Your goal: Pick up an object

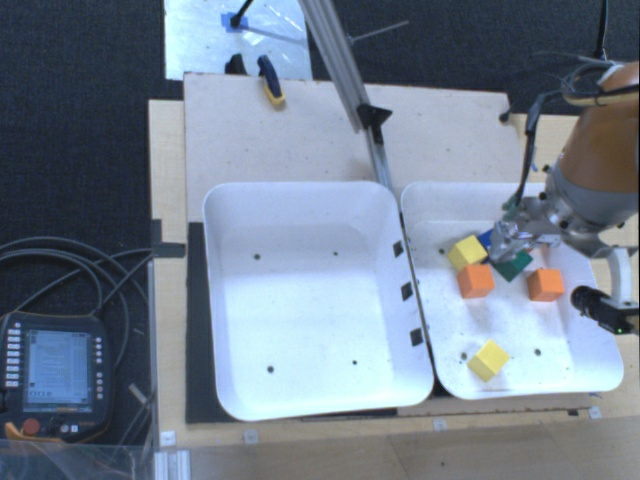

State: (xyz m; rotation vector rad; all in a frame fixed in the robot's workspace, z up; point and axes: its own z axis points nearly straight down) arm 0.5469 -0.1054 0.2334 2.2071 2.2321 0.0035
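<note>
The right bin (585, 363) holds several small blocks. A yellow cube (466, 252) and an orange cube (476, 280) touch near the bin's middle. A dark green block (516, 265) and a blue piece (486, 238) lie just beside them. Another orange cube (545, 284) sits to the right, and a second yellow cube (489, 360) lies alone near the front. My gripper (508, 240) hangs low over the green and blue blocks, partly hiding them. Whether it touches them I cannot tell.
The left bin (300, 298) adjoins the right one along a shared rim with black clips (407, 291). A slanted metal pole (340, 58) rises from behind the bins. A teach pendant (55, 373) with cables lies off the bench at the left.
</note>
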